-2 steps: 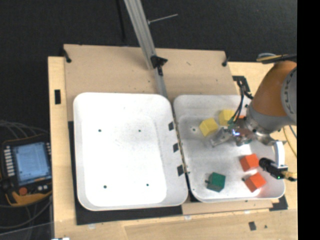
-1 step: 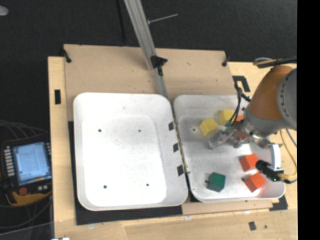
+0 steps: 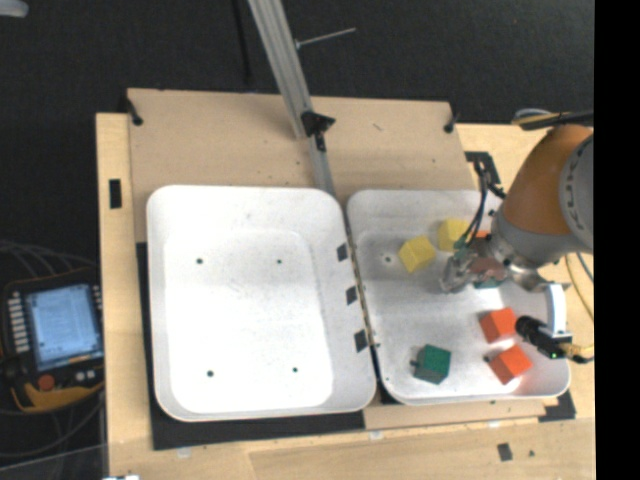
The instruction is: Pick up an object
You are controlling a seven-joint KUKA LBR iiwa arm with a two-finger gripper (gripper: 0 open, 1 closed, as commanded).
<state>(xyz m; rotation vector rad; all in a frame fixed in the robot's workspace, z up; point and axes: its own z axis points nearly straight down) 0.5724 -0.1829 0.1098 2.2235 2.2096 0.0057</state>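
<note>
Arm: the grey KUKA arm with its orange band is seen coming in from the right edge of the frame, bent down over the right bin.

Jaws: the gripper is found low in the upper middle of the right bin, just right of the yellow blocks. Whether the jaws are apart or together can't really be told, the wrist is blocking them.

Right bin: the right bin is set on the right half of the counter and all the loose stuff is kept in it.

Yellow blocks: one yellow block is seen just left of the gripper, and a second yellow block is tucked up and to the right of it, close against the wrist.

Orange blocks: two are parked in the lower right of the bin, an orange block and a second orange block just below it.

Green block: a green block is sat near the bin's bottom edge, well apart from the gripper.

Left bin: the left bin is placed right beside the right one, touching along the middle.

Counter: a tan counter is what both bins are carried on.

Extras: a slanted metal pole is seen at top centre, and a handheld screen at the left edge.
</note>
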